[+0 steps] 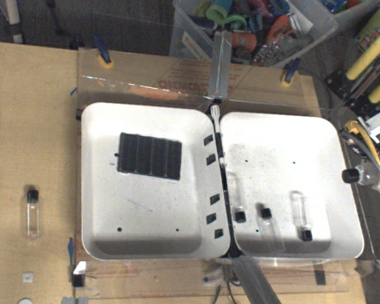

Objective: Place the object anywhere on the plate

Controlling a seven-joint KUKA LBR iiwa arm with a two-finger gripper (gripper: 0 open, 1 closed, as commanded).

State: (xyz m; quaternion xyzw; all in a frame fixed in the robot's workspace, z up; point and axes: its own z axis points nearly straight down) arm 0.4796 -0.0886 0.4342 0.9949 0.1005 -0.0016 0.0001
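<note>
Grey metal bar [256,287] slants at near edge of wooden desk [21,120]. Clear cylindrical vial [32,212], black cap, lies on desk left of bins. Left bin [90,232]: glossy white, holds flat black ribbed rectangular plate [150,156]. Right bin [341,241]: clear black-capped vials [300,214], well apart from plate. Tool state: cannot tell.

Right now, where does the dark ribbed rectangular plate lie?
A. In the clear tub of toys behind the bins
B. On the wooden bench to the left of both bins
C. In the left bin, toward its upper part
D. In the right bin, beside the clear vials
C: the dark ribbed plate lies flat on the floor of the left bin, while the clear vials lie in the right bin.
</note>
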